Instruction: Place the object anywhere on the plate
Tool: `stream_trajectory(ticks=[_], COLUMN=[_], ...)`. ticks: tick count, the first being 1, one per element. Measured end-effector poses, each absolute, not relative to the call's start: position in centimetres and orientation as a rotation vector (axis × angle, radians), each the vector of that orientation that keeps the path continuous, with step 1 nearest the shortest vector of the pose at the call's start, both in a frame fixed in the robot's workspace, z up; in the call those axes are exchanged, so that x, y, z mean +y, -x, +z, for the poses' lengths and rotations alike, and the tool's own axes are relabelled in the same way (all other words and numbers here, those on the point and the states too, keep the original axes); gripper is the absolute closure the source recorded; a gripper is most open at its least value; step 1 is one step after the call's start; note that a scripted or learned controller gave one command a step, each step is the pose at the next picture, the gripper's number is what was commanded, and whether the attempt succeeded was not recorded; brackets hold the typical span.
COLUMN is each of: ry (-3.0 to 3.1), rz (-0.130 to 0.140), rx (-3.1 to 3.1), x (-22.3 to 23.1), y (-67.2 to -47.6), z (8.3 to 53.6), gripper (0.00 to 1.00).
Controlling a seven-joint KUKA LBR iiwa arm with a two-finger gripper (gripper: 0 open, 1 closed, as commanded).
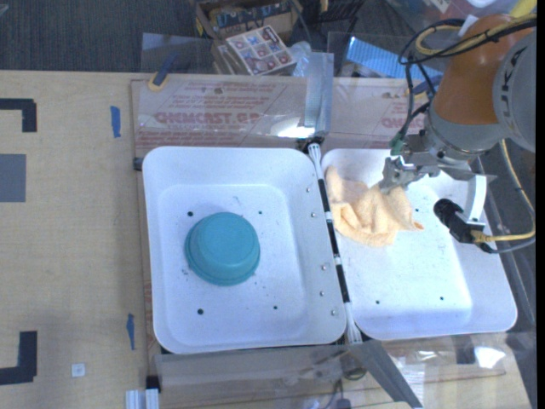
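Overhead view of the two white bins. A crumpled yellow cloth [368, 211] lay in the upper left part of the right bin [426, 301], close against the divider between the bins. The gripper [398, 175] stood at the cloth's upper right edge, touching or just above it; whether it was spread or closed, and whether any fabric was caught in it, could not be told from this angle. The teal plate [223, 247], seen upturned or dome-like, sat near the middle of the left bin [166, 181], well apart from the cloth. The cloth was judged light, soft and limp: it would sag and trail when lifted, and a thin pinch of one layer could slip free. The raised folds near its centre appeared the better place to grip, since bunched fabric gives more bulk. It was not fragile.
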State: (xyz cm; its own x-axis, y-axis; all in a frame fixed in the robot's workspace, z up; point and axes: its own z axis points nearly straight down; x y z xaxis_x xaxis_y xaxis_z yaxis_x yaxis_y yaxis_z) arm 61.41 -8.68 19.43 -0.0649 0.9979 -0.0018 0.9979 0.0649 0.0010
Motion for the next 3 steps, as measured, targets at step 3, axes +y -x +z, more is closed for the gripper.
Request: stream_trajectory(ticks=[3], ry=[-1.086], rz=[0.001], rx=[2.947], x=[0.8], y=[-60.5], z=[24.1], gripper=[1.0])
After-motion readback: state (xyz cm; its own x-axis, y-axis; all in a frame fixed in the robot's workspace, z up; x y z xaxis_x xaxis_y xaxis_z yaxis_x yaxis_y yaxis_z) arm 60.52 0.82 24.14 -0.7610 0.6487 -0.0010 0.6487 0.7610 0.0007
